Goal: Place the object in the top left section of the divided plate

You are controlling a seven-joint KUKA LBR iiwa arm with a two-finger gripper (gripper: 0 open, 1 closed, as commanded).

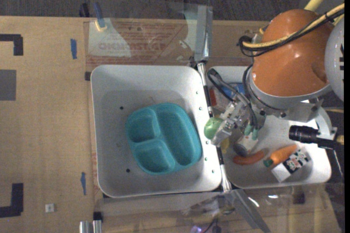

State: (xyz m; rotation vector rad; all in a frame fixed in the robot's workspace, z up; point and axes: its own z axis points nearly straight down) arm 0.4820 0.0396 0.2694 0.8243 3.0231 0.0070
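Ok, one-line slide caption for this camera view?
Gripper carrying a green object over the divider between two white bins, with the teal divided plate waiting in the left one.

A teal divided plate of smooth, matt plastic lies in a white plastic bin with a dull sheen. The arm's orange band is glossy. The bench looks like matt cardboard-brown board.

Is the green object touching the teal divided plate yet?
Apart. The camera view shows the green object at the bins' dividing rims, with bare white bin floor between it and the teal divided plate.
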